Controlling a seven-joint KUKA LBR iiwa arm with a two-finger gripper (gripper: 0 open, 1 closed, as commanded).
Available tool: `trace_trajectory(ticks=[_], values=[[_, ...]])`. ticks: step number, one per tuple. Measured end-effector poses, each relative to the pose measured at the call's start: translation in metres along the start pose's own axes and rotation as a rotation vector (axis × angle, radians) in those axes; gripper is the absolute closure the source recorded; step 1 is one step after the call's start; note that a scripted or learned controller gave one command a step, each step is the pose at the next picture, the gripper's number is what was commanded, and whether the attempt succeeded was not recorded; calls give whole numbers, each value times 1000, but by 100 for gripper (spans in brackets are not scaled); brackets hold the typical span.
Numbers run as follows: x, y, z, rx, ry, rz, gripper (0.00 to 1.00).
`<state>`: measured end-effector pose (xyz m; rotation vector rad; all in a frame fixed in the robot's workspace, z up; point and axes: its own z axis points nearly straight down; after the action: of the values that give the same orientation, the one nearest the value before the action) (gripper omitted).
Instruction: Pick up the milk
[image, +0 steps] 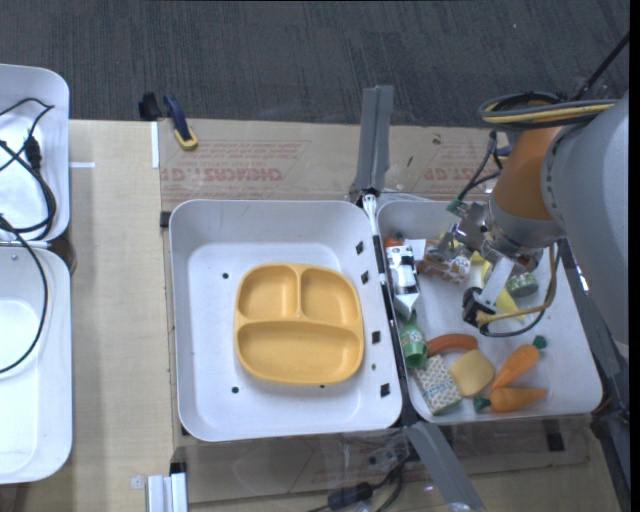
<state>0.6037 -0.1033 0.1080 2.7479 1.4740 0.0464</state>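
Carrots (517, 366) sit nearest us in the right bin (572, 345) | milk (403, 270) lies by its left wall, not picked up yet | gripper (458, 245) hangs near it; we cannot tell if open or closed

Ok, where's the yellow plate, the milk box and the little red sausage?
Yellow plastic divided plate (298, 352): camera view, on its wide bottom compartment.
Small white milk carton with dark print (404, 272): camera view, middle of its upward face.
Curved orange-red toy sausage (452, 342): camera view, its middle.
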Motion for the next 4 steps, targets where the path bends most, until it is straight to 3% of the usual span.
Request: trace_trajectory(ticks=[1,2,3,4], values=[[-3,3,-13,-6,-4,1,100],[72,22,-82,32,-22,279,100],[72,22,-82,33,-23,279,0],[72,22,-82,33,-23,280,0]])
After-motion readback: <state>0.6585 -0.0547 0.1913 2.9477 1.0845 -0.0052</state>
